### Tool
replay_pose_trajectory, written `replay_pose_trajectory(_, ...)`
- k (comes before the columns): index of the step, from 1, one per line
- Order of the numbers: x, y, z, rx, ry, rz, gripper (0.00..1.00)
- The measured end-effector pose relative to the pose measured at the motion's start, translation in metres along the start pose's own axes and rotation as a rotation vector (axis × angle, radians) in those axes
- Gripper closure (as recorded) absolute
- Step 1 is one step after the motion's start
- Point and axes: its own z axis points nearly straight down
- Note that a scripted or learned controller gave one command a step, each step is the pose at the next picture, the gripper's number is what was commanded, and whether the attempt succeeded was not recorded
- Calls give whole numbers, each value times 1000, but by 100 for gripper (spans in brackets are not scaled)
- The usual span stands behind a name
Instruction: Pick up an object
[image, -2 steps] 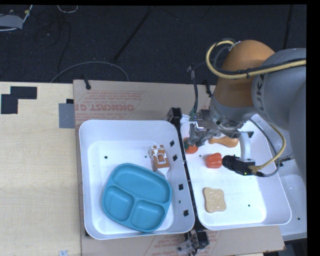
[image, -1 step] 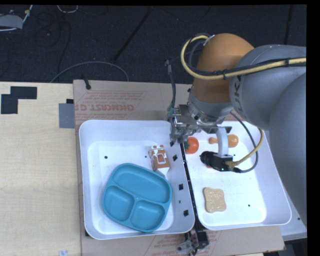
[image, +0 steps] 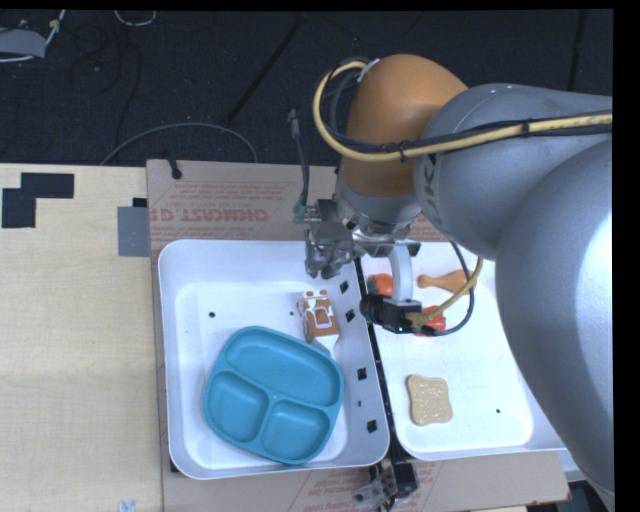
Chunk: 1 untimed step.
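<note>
Your pincer (image: 322, 262) hangs over the left white bin (image: 190, 300), above the small orange-and-white box (image: 318, 316) beside the blue divided plastic plate (image: 272, 394); you cannot tell its opening.

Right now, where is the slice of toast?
The toast lies flat in the right bin, near its front left corner, just right of the divider between the bins.
</note>
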Motion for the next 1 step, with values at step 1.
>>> replay_pose_trajectory(1, -2, -1, 0, 2, -3, 2, 0)
